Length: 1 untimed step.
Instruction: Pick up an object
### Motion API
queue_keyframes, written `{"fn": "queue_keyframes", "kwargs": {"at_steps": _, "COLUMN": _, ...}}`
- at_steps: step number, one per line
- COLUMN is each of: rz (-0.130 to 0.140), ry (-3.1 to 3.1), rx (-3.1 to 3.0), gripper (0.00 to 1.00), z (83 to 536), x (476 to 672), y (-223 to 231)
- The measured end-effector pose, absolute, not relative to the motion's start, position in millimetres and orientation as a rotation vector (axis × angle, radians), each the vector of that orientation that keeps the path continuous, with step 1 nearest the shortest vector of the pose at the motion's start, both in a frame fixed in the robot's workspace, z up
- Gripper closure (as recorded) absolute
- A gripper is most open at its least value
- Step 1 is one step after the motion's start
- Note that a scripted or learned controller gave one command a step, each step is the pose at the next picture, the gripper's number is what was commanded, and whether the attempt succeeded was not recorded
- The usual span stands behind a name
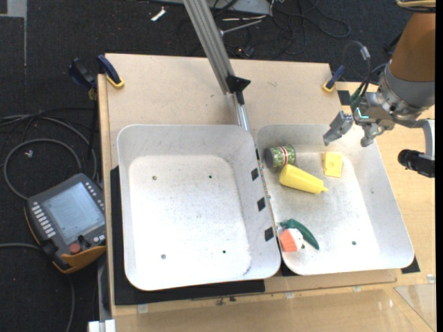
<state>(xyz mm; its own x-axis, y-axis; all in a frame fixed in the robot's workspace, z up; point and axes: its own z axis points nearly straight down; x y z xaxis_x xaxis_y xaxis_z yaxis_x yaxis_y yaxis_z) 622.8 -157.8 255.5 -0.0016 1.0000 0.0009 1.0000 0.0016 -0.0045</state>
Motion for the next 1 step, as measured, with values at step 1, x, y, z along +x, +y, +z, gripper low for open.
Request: {"fn": "queue_keyframes", "kwargs": {"at_steps": 1, "rz": 0.0, "ry": -2.225, "rx": -2.218, "gripper": 0.0, "z": 258.5, "x": 623.6, "y": -157.6}}
